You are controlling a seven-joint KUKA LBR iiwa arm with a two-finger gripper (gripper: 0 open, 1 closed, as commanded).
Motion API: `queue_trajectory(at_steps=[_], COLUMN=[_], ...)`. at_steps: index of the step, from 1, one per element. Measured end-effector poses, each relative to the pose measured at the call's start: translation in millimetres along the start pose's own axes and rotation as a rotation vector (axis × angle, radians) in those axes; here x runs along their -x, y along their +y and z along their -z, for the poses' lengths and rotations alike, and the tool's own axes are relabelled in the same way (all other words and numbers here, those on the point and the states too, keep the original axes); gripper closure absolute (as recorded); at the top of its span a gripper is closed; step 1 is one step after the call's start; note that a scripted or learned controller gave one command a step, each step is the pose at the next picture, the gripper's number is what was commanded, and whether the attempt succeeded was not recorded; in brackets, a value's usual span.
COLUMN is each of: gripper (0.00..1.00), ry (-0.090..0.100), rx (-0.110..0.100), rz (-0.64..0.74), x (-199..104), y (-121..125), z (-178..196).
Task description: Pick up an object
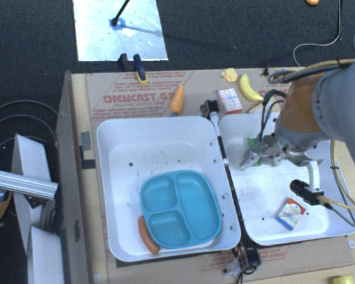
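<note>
Left bin (116, 173): blue tray (180, 209), sausage (147, 235); right bin (256, 224): packet (291, 213).

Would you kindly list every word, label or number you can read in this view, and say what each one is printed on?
"CHEMCAST. G..." in red on the brown board behind the bins; its end is hidden by the carrot.
Smaller red lines above and below it: too blurred to read.
Small box beside the banana: print too small to read.
Packet in the right bin: print too blurred to read.

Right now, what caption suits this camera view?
Grey arm's pincer low in right bin; blue tray in left bin.
</note>
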State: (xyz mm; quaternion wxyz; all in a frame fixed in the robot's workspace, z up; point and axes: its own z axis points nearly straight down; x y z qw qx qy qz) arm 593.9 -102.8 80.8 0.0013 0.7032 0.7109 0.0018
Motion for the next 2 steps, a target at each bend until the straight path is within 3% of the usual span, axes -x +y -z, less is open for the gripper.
queue_trajectory(at_steps=[1, 2], gripper=[0.00, 1.00], ry=[-0.002, -0.003], rx=[0.005, 0.002], rz=[-0.004, -0.003], x=[-2, -1], y=[66, 64], z=[5, 15])
